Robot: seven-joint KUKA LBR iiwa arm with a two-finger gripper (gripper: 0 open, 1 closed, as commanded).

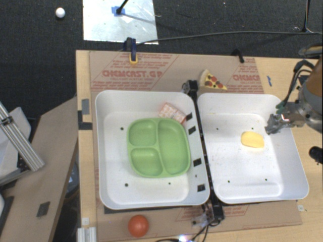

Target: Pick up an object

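The hand (276, 123) is positioned over the far-right part of the right bin (282, 190), close inside that bin's right rim, with the arm (312, 102) entering across the rim from the right. Whether the hand is released or clenched cannot be determined from this view; nothing is visible in its grip. The yellow object (253, 139) lies on the bin floor just beside the hand, to its left and slightly nearer the camera, apart from all four walls. Bare white floor surrounds the yellow object on its left and near sides, giving open room toward the centre divider. Well to the left of the hand, the left bin (108, 150) carries a green sectioned plate (157, 147) that covers most of its floor, leaving only narrow margins to the walls. A pink-and-white packet (173, 112) rests at the plate's far edge. The two bins meet edge to edge, joined by black clips (197, 162). Beyond the bins, on the desk (282, 69), a pizza-slice toy (212, 80) lies left of and farther away than the hand. An orange ball (138, 225) sits outside the left bin's near rim.
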